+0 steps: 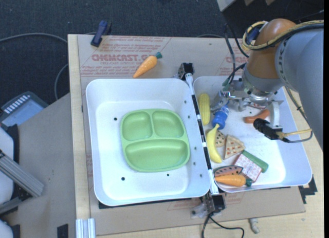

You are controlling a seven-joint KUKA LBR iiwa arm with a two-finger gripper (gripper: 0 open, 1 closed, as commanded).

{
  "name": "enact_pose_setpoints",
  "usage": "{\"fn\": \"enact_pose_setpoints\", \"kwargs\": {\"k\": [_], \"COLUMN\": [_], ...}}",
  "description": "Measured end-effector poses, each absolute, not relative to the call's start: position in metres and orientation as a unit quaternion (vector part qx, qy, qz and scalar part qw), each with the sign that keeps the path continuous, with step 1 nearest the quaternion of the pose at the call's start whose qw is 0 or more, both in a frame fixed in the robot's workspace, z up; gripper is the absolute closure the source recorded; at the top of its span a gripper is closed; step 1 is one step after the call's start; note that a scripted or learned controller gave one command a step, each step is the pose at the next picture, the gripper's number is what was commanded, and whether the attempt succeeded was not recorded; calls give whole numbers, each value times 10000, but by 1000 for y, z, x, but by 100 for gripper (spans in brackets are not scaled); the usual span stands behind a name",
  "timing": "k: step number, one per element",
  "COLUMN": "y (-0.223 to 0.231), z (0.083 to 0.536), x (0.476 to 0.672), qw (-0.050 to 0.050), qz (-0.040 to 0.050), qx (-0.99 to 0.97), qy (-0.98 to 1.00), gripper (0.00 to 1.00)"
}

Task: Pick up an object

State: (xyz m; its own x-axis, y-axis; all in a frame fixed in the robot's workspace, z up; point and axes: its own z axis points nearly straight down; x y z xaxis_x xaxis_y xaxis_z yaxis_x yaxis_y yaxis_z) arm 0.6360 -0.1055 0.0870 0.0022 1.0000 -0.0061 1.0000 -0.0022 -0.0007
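Dark carpet surrounds your bench [128,59], a brown printed board carrying two white bins. At the bench's twelve o'clock edge lies a toy carrot [145,65]. Your left bin [103,98] holds a green divided plate [154,140] at its centre. Your right bin [293,165] holds a corn cob [204,108] at ten o'clock, a blue bottle [220,118] beside it, a banana [213,144], pizza slices [230,145] and a second carrot [230,180] at seven o'clock. Your gripper [241,97] sits low at the right bin's twelve o'clock, just above the blue bottle; whether it is clenched you cannot tell.
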Motion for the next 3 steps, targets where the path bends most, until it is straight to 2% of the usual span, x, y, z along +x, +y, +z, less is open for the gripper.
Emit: {"fn": "enact_pose_setpoints", "kwargs": {"k": [1,2,3], "y": [-98,-95,-18], "z": [86,95,185], "x": [624,624,560], "qw": [40,21,-8], "qz": [-12,3,-1], "qx": [7084,7080,7066], "qy": [7058,7062,7076], "gripper": [0,100,100]}}
